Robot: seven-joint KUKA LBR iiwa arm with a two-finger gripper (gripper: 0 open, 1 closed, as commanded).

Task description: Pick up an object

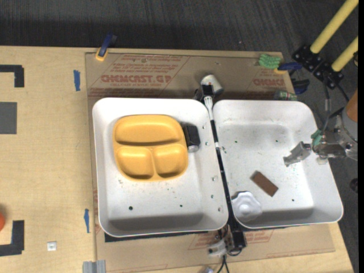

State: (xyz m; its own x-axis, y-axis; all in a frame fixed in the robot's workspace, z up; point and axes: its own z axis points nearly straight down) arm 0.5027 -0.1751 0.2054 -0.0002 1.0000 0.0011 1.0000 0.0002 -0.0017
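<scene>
Objects, left to right: yellow three-compartment plastic tray point(151, 147) fills the upper left bin point(114, 209), small dark block point(190, 136) touching its right edge. Right bin point(318, 203) holds a clear crumpled plastic piece point(245, 203) in the lower-left corner and a flat brown rectangular piece point(264, 183) just above-right. Gripper point(296, 154) hovers near the right wall, holding nothing; jaw state: cannot tell. Best move, I'd say: centre over the brown piece, align across its short side, descend straight.

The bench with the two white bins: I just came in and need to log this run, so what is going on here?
A robot arm reaches in from the right, its two-finger gripper low over the right white bin, with nothing seen between its fingers. A flat brown rectangular block and a small clear plastic piece lie in that bin. The left white bin holds a yellow sectioned plastic tray and a small dark object.
</scene>
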